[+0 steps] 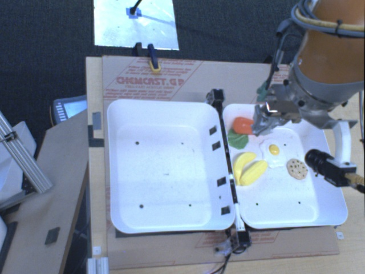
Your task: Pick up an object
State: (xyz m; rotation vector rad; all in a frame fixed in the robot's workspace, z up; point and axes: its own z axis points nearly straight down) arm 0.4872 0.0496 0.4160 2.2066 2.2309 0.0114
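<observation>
4 toys sat in the right bin (328, 214), and the gripper (261, 124) hovered just right of the red-and-green one (242, 128), its grip impossible to judge, nothing visibly held.

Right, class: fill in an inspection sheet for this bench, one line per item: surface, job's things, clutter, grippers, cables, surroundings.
Surface: two shallow white plastic bins; left bin, right bin.
Job's things: in the right bin, orange-and-green toy carrot, yellow toy banana, toy fried egg, round brown toy cookie.
Clutter: nothing seen.
Grippers: grey metal gripper low beside the carrot; hold unclear.
Cables: black cables loop on the arm.
Surroundings: cardboard sheet under the bins.
</observation>
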